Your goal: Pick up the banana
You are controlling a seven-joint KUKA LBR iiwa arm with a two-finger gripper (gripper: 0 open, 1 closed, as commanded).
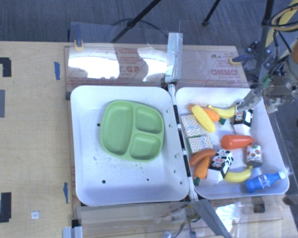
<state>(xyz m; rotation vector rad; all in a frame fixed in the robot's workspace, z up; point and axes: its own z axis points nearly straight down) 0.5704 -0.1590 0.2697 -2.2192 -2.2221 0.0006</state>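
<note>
The tool (249,102) is seen at the right bin's (278,148) far right corner, hanging over the rim area, and whether it is wide or narrow cannot be told from here. Two bananas are spotted in that bin. The far banana (223,111) lies just left of the tool, almost touching it by the look of things, its long axis running roughly left to right with a slight curve, one end tucked against the corn (202,118). It is yellow, short and smooth, partly overlapped by an orange piece (212,115). The near banana (237,175) is found well apart from the tool, toward the front edge, beside the blue bottle (263,181) and a small carton (220,161). The far one is judged the closer target; a short shift left and a drop would be called for. The green tray (131,130) sits in the left bin (84,148).
</note>
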